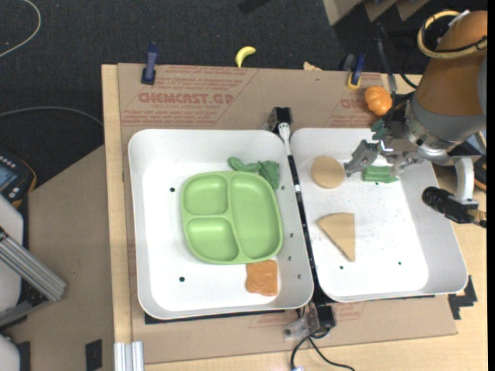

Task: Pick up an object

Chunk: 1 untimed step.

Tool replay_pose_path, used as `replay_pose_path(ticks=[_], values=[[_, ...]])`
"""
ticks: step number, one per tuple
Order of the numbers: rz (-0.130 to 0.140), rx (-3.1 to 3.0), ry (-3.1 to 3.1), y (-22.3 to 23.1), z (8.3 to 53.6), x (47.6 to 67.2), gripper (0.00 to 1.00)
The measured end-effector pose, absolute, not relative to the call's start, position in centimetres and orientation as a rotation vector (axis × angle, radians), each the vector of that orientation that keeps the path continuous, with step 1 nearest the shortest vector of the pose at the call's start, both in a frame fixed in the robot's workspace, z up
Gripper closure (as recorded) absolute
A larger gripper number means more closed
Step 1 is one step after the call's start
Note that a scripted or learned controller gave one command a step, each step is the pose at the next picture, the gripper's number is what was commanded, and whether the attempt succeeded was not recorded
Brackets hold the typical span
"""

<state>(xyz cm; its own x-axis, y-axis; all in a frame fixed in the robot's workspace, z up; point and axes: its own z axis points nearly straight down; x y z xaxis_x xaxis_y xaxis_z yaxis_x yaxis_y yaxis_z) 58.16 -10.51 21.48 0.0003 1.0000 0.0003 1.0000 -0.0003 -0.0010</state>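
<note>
Glossy green plastic tray (232, 216) in smooth white, seemingly plastic, bin (151, 207).

Gripper (377, 158) low over the right bin (433, 273), green piece (380, 175) just beneath it, round tan disc (327, 171) to its left, tan wedge (341, 234) nearer the camera.

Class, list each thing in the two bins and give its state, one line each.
green divided plate: upright, compartments bare, left bin.
green cloth-like item: crumpled at the plate's far edge.
orange piece: flat, beside the plate's near edge.
round tan disc: flat, right bin.
tan wedge: flat, right bin.
tool: low over a small green item.
</note>
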Motion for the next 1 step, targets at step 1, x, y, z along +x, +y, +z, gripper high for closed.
replay_pose_path(ticks=[1], values=[[-0.004, -2.225, -2.213, -11.12, 8.20, 53.82, 0.00]])
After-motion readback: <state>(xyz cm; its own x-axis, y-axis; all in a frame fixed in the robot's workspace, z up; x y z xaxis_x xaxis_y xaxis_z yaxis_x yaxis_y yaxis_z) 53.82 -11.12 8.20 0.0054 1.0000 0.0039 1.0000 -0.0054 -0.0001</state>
